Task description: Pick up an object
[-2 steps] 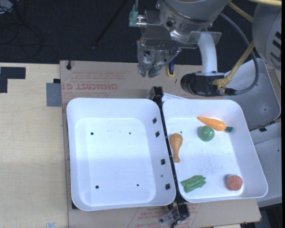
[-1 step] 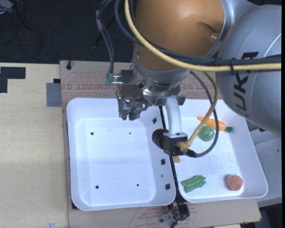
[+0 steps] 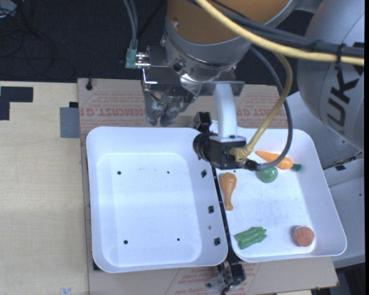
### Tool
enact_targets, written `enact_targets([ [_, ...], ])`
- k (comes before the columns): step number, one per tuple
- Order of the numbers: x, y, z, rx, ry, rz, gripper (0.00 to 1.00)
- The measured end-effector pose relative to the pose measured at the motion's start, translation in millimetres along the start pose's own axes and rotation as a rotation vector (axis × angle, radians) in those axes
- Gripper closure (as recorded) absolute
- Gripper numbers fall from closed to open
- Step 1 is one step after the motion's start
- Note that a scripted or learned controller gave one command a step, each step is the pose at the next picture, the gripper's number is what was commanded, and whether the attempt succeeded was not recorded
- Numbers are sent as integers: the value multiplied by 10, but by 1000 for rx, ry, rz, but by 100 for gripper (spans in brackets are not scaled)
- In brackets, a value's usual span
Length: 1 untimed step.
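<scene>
My gripper (image 3: 163,111) hangs above the far rim of the left bin (image 3: 104,165), near its back right corner, and looks blurred. The right bin (image 3: 323,192) holds the objects. An orange carrot (image 3: 274,158) lies at the back, touching a small green ball (image 3: 267,175). An orange drumstick-shaped piece (image 3: 227,190) lies along the bin's left wall. A green pod (image 3: 250,236) and a reddish round piece (image 3: 303,236) lie near the front. All of these lie well to the right of and nearer than the gripper.
The two bins meet at a black-clipped seam (image 3: 218,217) down the middle. Cardboard (image 3: 111,103) lies under the bins, with the pale bench (image 3: 31,183) to the left. The arm's big grey and orange body (image 3: 234,17) looms over the back.
</scene>
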<state>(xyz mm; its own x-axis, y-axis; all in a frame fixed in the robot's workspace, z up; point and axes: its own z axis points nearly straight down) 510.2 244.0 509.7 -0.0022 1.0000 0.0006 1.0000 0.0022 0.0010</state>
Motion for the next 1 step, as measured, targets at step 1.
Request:
enact_targets([
  [1,-3,-4,37,5,-3,1,0],
])
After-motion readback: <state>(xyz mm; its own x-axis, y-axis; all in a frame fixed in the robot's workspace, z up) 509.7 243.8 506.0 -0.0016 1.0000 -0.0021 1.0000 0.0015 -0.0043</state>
